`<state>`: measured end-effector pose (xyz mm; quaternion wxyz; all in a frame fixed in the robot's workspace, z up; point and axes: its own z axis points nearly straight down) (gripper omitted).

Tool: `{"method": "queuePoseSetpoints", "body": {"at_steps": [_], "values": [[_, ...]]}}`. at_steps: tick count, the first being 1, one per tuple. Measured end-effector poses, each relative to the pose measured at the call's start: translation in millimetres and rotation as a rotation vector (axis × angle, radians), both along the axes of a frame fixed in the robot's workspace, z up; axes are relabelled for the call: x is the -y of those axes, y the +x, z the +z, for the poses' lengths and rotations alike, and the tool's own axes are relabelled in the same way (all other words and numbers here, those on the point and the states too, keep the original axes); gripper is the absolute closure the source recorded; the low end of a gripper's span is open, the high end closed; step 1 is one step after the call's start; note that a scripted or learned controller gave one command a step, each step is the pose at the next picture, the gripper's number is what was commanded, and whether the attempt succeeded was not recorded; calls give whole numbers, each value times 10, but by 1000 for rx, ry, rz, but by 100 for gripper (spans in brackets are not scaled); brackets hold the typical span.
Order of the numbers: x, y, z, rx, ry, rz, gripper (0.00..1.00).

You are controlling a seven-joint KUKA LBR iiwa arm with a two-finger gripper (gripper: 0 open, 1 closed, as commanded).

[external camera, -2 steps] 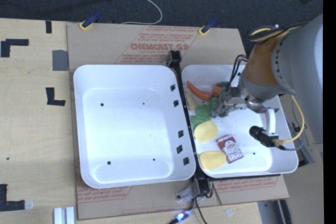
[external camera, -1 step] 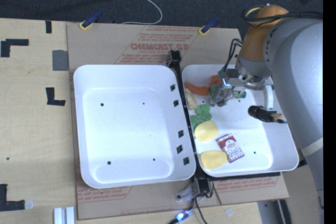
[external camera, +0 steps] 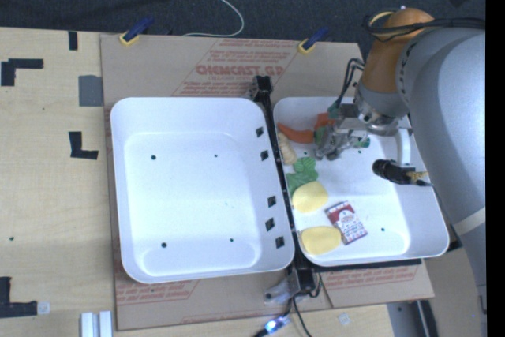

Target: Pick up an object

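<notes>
My gripper (external camera: 328,147) is low in the right bin (external camera: 410,237), near its back left part. Just to its left an orange carrot-like piece (external camera: 297,134) lies against the bin's left wall, with a small red-orange bit (external camera: 323,121) beside the gripper body. A green leafy item (external camera: 302,174) sits just below and left of the gripper. Further toward the front lie a yellow lump (external camera: 309,197), a second yellow lump (external camera: 321,239) and a red and white packet (external camera: 346,222).
The left bin (external camera: 189,193) stands beside the right one, parted by a black-clipped divider (external camera: 272,170). A pale beige item (external camera: 286,151) rests by that wall. The grey arm (external camera: 450,122) covers the right bin's right side. Cardboard underlies both bins.
</notes>
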<state>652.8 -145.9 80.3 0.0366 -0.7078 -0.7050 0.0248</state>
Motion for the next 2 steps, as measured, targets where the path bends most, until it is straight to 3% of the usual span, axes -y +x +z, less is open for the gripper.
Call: {"method": "queuePoseSetpoints", "body": {"at_steps": [1, 2], "values": [[-1429, -28, 1118, 96, -13, 17, 0], [-2289, 174, 2279, 100, -12, 15, 0]]}}
